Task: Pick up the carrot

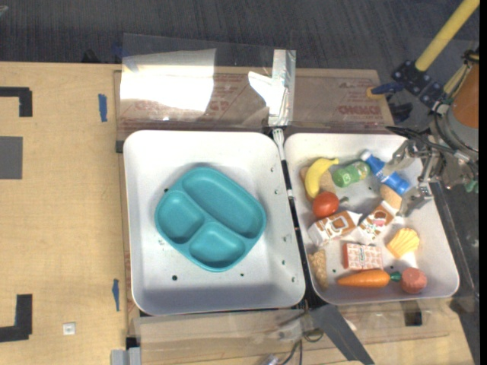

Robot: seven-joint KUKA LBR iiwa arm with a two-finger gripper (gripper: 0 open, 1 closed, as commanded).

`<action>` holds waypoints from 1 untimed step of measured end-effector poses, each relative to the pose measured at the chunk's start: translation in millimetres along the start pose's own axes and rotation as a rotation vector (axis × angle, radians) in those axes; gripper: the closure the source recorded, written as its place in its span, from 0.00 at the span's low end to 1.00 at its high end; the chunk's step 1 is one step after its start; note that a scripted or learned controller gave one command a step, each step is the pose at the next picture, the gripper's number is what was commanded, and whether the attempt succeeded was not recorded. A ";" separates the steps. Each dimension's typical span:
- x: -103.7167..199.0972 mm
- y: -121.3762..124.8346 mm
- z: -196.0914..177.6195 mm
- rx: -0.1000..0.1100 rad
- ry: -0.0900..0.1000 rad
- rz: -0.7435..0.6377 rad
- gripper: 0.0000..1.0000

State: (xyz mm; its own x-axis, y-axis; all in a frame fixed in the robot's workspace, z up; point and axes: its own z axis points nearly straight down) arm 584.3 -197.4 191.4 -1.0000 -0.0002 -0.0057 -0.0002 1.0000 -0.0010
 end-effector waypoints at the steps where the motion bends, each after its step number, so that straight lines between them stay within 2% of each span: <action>1: 34.9 -23.3 87.0 0.005 -0.016 -0.124 0.00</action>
State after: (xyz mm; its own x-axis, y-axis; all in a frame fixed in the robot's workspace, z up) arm 549.9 -220.8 104.2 -0.9921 -0.1239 -0.0215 -0.1238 0.9923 -0.0076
